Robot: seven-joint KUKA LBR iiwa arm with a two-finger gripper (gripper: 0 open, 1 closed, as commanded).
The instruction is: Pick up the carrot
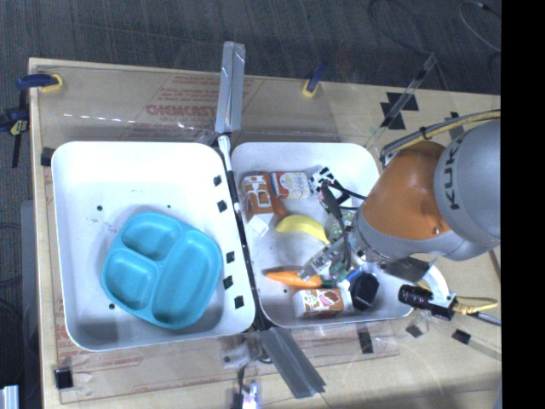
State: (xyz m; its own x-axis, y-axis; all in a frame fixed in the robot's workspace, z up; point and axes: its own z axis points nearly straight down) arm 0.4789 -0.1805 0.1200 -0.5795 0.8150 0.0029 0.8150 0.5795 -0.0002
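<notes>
we see two white bins on the table (102, 360). the left bin (77, 313) holds one blue divided plate (162, 268). the right bin (277, 318) holds one carrot (288, 275) near its front, one banana (301, 226), two snack packets and a small bottle (322, 300). the gripper (335, 262) hangs just beside the carrot's right end.

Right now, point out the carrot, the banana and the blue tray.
carrot (288, 275): camera view, middle of its orange body, right bin.
banana (301, 226): camera view, middle of the yellow curve, right bin.
blue tray (163, 267): camera view, ridge between its compartments, left bin.
</notes>
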